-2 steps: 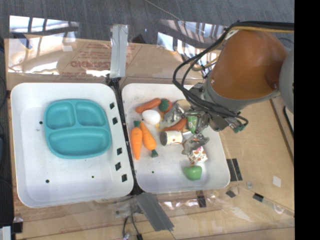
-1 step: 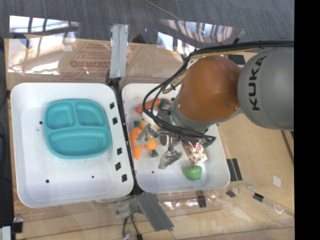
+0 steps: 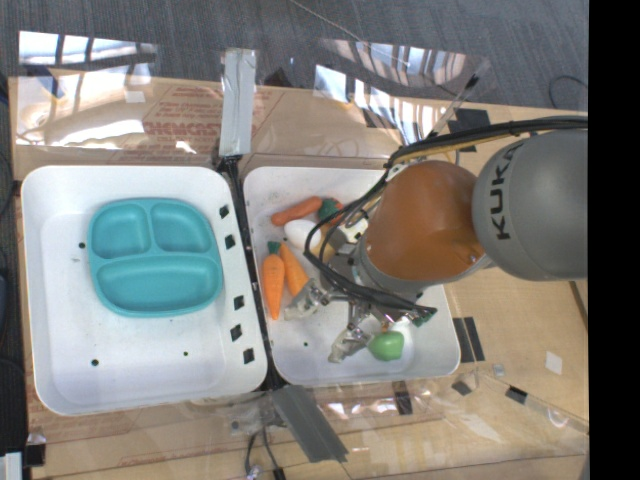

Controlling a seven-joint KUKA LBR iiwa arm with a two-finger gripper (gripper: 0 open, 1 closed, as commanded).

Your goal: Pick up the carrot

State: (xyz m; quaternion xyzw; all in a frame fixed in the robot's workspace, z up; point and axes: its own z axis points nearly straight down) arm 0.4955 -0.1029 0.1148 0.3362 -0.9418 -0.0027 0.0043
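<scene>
Three orange carrots lie in the right bin (image 3: 430, 363): one (image 3: 273, 284) along its left wall, a second (image 3: 294, 269) right beside it, and a third (image 3: 298, 210) with a green top near the back. My gripper (image 3: 325, 325) hangs low over the bin floor, just right of the two left carrots. Its fingers (image 3: 303, 303) are spread open with only white bin floor between them. One fingertip sits close to the lower end of the second carrot. The arm's orange band covers the bin's middle.
A green round thing (image 3: 387, 345) lies by the other fingertip near the bin's front wall. A white item (image 3: 298, 233) sits between the carrots. The left bin (image 3: 60, 368) holds a teal divided plate (image 3: 155, 256). Black clips line the divider between the bins.
</scene>
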